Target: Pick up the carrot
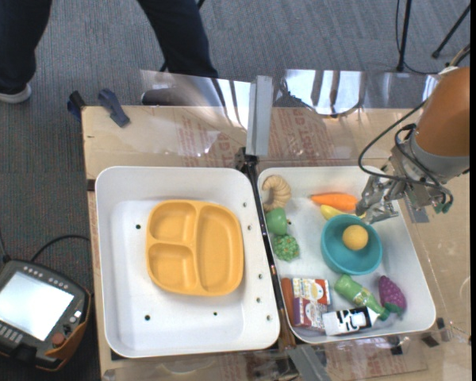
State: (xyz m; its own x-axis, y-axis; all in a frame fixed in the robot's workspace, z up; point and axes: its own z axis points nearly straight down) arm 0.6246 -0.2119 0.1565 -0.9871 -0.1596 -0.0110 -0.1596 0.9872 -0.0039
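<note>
Over the right white bin [425,292], the tool [378,205] hovers, apparently open and empty, beside the tapered orange carrot [334,201]; approach step, next lower and close.

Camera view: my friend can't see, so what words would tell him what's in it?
A robot gripper hovers just right of an orange carrot in the right white bin, among toy foods and a teal bowl holding a yellow ball. The left bin holds a yellow divided plate.
</note>
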